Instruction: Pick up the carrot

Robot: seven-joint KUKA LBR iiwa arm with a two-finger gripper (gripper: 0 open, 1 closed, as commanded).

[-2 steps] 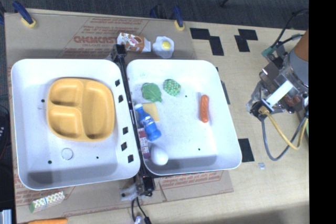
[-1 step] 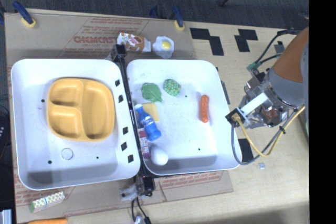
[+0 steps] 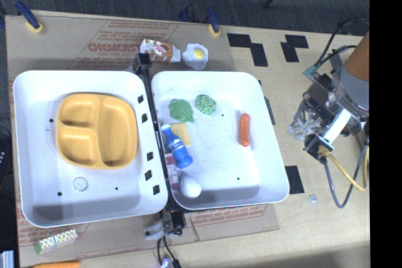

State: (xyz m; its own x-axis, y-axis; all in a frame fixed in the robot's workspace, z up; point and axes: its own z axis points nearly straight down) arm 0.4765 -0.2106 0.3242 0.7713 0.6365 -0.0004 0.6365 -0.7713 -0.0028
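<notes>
Orange and slim, the carrot [image 3: 244,129] lies in the right white bin [image 3: 267,160], well to the left of the pincer [image 3: 308,132] and apart from it, with the bin's right rim between them. Nothing of the pick looks done: the carrot rests on the bin floor, untouched, so reaching over, closing on it and lifting all remain.

Farther left of the pincer lie a bumpy green vegetable [image 3: 205,103], a green leafy piece [image 3: 181,110], a yellow block [image 3: 181,133], a blue bottle [image 3: 176,147] and a white egg-like ball [image 3: 190,187]. Beyond those, the left white bin [image 3: 31,135] holds a yellow divided tray [image 3: 97,130].

Outside the bins, the arm sits over the bare bench [image 3: 301,210] at the view's right, wrist turned down and leftward toward the right bin's edge. Whether the pincer is apart or together I cannot tell; cables and housing crowd it.
</notes>
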